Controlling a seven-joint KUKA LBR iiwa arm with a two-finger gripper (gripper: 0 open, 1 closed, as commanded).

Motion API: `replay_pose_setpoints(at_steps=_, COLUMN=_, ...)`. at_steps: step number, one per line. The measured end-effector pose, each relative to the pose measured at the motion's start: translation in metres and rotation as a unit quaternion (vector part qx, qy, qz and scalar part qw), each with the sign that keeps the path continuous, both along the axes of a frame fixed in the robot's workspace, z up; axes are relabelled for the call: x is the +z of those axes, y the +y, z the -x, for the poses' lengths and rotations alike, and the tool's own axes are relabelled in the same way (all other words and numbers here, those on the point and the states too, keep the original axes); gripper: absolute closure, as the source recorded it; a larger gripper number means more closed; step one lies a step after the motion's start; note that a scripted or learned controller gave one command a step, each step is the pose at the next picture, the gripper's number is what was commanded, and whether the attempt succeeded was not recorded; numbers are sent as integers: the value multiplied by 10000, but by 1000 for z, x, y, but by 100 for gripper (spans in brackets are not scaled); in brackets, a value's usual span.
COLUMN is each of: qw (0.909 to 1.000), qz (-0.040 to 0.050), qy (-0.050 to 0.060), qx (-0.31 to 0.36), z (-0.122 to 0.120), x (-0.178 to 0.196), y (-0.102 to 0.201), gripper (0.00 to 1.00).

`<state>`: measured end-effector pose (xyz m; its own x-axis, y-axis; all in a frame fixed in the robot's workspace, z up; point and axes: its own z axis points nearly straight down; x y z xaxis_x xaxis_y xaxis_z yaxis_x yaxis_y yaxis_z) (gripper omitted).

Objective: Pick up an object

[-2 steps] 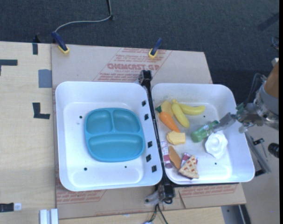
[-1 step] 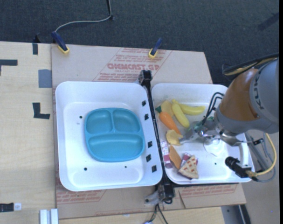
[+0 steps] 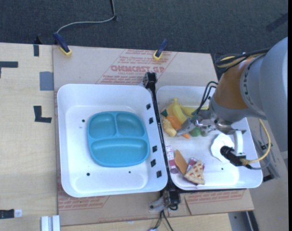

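The right bin (image 3: pixel 242 181) holds a heap of toy food: a yellow banana (image 3: pixel 176 109), an orange piece (image 3: pixel 171 121), a small orange and green bit (image 3: pixel 187 134), a tan slab (image 3: pixel 180 161) and a pizza slice (image 3: pixel 196 172). My gripper (image 3: pixel 193 125) is low in this bin, right beside the banana heap, with its dark fingers over the small pieces. Nothing can be made out between the fingers. The grey arm with its orange band (image 3: pixel 230 88) comes in from the right and hides part of the bin.
The left bin (image 3: pixel 71 177) contains a blue divided plate (image 3: pixel 119 138). A black divider (image 3: pixel 155 124) with clips runs between the bins. Both stand on cardboard (image 3: pixel 131 66) held by yellow clamps. A white part and cables (image 3: pixel 232 150) hang near the wrist.
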<state>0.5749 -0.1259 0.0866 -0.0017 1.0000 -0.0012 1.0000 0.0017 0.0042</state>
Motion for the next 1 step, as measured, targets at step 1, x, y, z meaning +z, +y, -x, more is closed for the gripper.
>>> replay_pose_setpoints(at_steps=1, qw=10000, qz=19, qy=-7, qx=-8, z=-45, x=0, y=28, gripper=0)
